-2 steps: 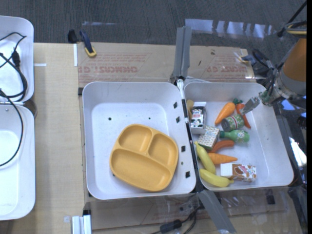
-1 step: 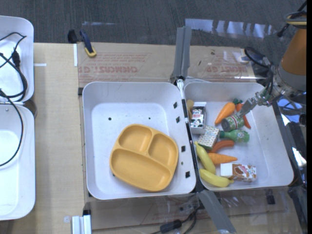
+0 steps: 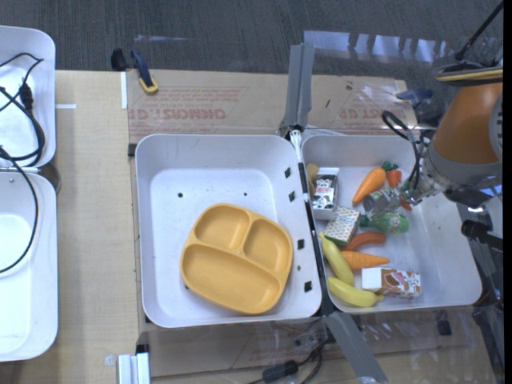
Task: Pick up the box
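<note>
One gripper (image 3: 390,201) on my feed, low over the right bin (image 3: 448,294) near its middle; can't tell what it's doing from here. Small printed box (image 3: 324,193) sits by that bin's left wall, toward the far corner. Plastic carrots (image 3: 369,184), bananas (image 3: 340,274) around. Left bin (image 3: 160,214) holds a smooth yellow divided plate (image 3: 236,257). Cardboard-topped bench (image 3: 88,214), dark carpet (image 3: 240,14) beyond.
</note>
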Controlling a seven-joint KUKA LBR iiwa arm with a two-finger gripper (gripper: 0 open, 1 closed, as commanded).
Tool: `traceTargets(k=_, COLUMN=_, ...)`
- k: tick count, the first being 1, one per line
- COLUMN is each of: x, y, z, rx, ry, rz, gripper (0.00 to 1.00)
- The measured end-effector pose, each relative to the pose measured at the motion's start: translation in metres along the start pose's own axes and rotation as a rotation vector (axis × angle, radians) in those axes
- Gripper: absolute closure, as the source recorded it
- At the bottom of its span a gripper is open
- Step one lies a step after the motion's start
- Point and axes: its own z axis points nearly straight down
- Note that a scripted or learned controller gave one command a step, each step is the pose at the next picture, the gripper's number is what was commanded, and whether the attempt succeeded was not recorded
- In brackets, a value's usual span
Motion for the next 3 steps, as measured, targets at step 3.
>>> traceTargets(k=3, x=-0.062, y=0.029, z=0.009, rx=-0.009, ry=0.007, rz=0.399, gripper=0.0)
